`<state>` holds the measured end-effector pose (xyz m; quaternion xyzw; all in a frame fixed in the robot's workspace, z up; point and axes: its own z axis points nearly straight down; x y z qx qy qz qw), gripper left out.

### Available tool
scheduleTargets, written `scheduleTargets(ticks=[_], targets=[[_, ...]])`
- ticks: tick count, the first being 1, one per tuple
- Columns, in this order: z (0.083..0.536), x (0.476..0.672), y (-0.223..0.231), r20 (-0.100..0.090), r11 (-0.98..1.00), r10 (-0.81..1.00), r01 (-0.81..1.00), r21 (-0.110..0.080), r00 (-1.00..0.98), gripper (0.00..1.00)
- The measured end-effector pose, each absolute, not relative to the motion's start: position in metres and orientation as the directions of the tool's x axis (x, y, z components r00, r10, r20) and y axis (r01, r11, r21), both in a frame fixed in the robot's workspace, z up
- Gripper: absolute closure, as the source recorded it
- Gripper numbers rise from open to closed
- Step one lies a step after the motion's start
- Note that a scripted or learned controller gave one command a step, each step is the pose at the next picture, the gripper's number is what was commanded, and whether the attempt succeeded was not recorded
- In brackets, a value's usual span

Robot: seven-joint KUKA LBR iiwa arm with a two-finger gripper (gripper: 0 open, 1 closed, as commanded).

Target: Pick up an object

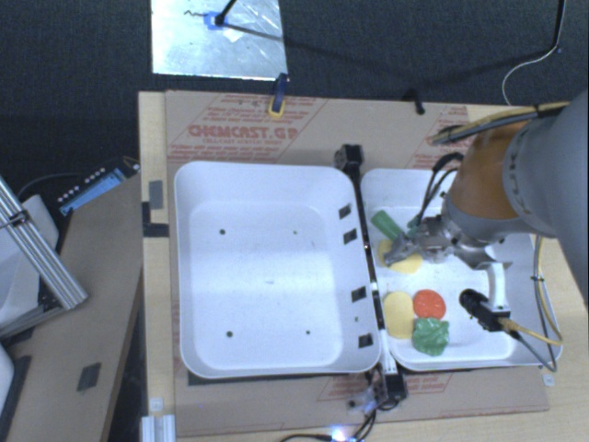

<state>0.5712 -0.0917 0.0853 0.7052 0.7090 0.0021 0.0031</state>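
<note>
Yellow object (406, 263) touching fingers (394, 254), right bin (460, 357)

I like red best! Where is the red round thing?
The red round thing lies in the right bin, near its front, between the yellow piece and the green lump.

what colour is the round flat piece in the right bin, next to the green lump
Orange-red. The round piece lies in the right bin, just above the green lump, clearest in the camera view.
</note>
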Motion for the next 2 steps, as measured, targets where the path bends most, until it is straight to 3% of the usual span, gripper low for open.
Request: scheduleTargets(ticks=[1,2], targets=[[0.084,0.511,-0.101,0.001,-0.001,1.0,1.0,-0.004,0.001,0.0],[0.097,0.651,-0.157,-0.007,0.007,1.0,1.0,0.018,-0.007,0.0]])
